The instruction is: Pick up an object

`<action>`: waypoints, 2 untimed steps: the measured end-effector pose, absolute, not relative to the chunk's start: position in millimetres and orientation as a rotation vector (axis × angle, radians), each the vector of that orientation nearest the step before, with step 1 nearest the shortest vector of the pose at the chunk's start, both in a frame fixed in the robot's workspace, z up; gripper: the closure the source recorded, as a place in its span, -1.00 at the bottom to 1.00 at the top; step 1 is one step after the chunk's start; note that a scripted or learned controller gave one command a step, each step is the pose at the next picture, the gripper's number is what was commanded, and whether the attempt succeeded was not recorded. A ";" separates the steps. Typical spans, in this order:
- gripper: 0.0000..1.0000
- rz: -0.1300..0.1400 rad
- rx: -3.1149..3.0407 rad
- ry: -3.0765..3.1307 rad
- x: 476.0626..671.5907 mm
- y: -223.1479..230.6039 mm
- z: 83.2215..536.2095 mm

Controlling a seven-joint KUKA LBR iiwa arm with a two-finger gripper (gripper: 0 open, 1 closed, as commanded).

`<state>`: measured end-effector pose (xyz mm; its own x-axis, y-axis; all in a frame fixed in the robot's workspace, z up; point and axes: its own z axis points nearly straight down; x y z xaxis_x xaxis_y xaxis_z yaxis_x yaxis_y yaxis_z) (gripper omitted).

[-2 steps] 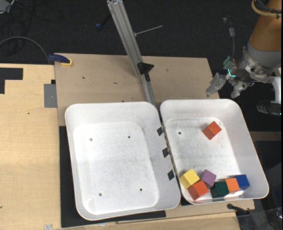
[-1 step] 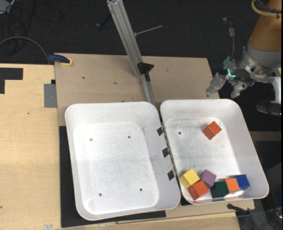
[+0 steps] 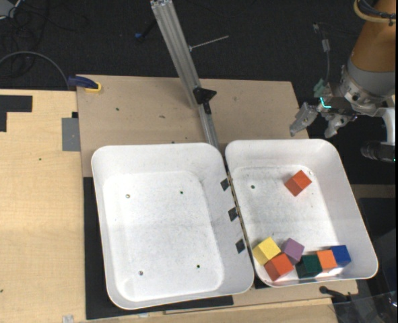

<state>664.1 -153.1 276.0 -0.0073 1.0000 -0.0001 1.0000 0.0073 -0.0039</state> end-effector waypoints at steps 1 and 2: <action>-1.00 0.005 -2.210 -2.228 664.1 -153.0 276.0; -1.00 0.005 -2.209 -2.230 664.0 -153.0 276.0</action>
